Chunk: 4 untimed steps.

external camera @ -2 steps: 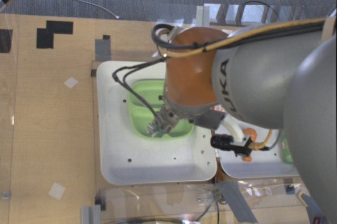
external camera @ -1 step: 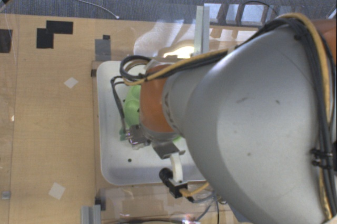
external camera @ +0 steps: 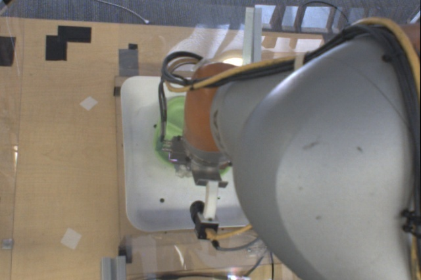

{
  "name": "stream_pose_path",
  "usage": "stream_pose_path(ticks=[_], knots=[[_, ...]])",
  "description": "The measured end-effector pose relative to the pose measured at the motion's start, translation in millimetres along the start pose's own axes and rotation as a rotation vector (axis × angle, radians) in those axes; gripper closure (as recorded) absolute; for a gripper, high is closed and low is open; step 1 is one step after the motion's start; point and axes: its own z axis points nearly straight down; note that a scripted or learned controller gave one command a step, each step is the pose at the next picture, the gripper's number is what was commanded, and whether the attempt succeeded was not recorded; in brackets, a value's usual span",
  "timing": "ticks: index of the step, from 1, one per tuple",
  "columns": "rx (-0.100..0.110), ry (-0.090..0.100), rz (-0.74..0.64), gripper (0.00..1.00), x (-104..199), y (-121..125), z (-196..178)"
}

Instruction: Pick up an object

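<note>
white bin, arm reaching low over it

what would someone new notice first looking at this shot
The big grey arm fills the right half of the view, its orange band hanging over the white bin. A bright green object peeks out beneath the wrist in that bin. Black L-shaped marks sit on the wooden bench at upper left.

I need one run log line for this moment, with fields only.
arm: over white bin | gripper: hidden by wrist | green object: in bin, partly under wrist | grasp: cannot tell
</note>
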Motion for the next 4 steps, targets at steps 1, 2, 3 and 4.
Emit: stream_pose_path(ticks=[1,2,3,4], knots=[[0.001,0.0,0.307,1.0,25.1,-8.3,-34.7],[0.001,-0.002,0.741,1.0,24.7,-8.3,-50.7],[0.001,0.0,1.077,1.0,24.4,-7.8,-59.5],[0.002,0.0,1.257,1.0,23.9,-7.9,-35.2]])
